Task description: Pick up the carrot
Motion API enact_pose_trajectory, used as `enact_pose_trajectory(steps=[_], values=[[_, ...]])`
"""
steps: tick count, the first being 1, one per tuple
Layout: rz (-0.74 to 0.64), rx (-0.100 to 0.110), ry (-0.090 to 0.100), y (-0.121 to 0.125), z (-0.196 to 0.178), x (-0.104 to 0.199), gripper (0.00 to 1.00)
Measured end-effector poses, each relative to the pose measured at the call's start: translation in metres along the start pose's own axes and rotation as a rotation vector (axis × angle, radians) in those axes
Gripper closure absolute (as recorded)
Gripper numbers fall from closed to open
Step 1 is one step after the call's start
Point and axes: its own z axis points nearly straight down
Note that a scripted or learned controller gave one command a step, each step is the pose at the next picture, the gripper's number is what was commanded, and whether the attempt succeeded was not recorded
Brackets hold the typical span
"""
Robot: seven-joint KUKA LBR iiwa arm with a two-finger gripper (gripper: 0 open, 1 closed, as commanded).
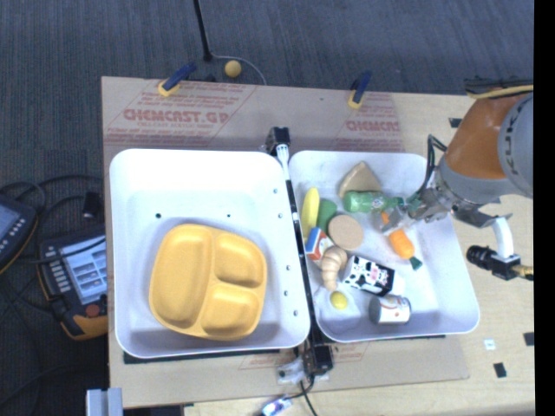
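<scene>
- Sitting side by side on the tabletop (173, 120): two shallow white bins, touching along their inner edges.
- Holding a yellow tray (208, 279) with three compartments: the left bin (139, 180), with the tray lying toward its lower middle.
- Holding a cluster of small things: the right bin (451, 306).
- Lying in the right bin, right of centre: the carrot (401, 243), orange with a bit of green at its lower right end, resting on the bin floor at a slant.
- Reaching in from the right over the right bin's upper right part: the grey arm with its orange band (481, 141).
- Hovering just above and beside the carrot's upper end: the pincer (414, 211); cannot tell how far open it is, and seeing nothing between its tips.
- Lying near the bin's top middle: a tan wedge (359, 178), with a green bottle-like thing (362, 202) just below it, pointing toward the pincer.
- Standing close to the bin's left wall: a yellow banana-like piece (310, 207) with a green piece (325, 212) just beside it.
- Resting near the bin's centre: a round tan disc (345, 231), with a pale wooden figure (332, 265) just below it.
- Lying lower down: a black-and-white carton (368, 276), a small yellow piece (338, 300) to its left and a white can (390, 310) tipped on its side beneath it.
</scene>
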Motion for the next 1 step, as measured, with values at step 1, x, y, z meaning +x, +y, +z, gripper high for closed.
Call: enact_pose_trajectory(steps=[1], values=[[-0.002, -0.007, -0.001, 0.0064, -0.0881, 0.0792, 1.0]])
